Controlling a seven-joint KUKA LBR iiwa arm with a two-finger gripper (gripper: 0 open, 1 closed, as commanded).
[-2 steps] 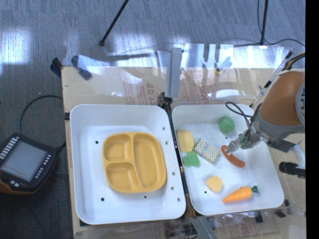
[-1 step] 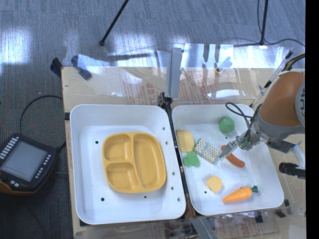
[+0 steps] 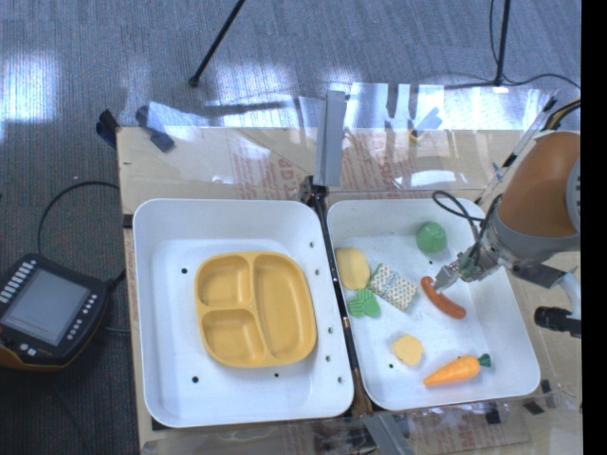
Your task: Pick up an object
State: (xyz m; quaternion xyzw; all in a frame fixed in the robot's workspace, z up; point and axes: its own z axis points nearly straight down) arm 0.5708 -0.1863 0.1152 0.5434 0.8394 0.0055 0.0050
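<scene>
Grey carpet surrounds the tabletop [image 3: 228, 164], which carries two white bins; the jaws [image 3: 450, 274] hang low in the right bin [image 3: 512, 335], tips just above one end of a red sausage [image 3: 444, 298]; how far they stand apart I cannot tell, and nothing shows gripped between them; a green ball [image 3: 432, 237] lies just beyond them, a carrot [image 3: 453, 371] well below; a yellow tray [image 3: 255, 308] sits in the left bin [image 3: 161, 349].

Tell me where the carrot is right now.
The carrot lies in the right bin, near its front right corner, just right of the small yellow piece and below the red sausage.
</scene>
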